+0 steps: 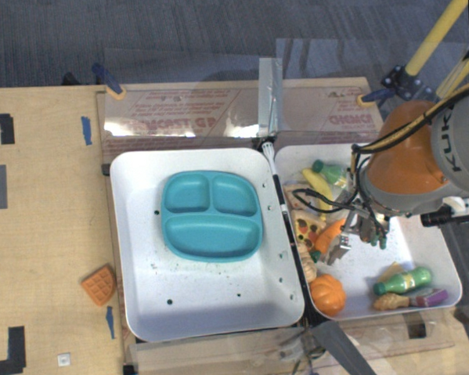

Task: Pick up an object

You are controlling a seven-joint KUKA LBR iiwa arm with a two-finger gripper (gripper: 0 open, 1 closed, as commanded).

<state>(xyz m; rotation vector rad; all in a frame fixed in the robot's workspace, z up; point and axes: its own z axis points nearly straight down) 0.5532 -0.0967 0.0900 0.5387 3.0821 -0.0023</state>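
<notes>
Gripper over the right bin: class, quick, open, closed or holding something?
Gripper: cannot be told; it sits low among the toys in the right bin.
</notes>
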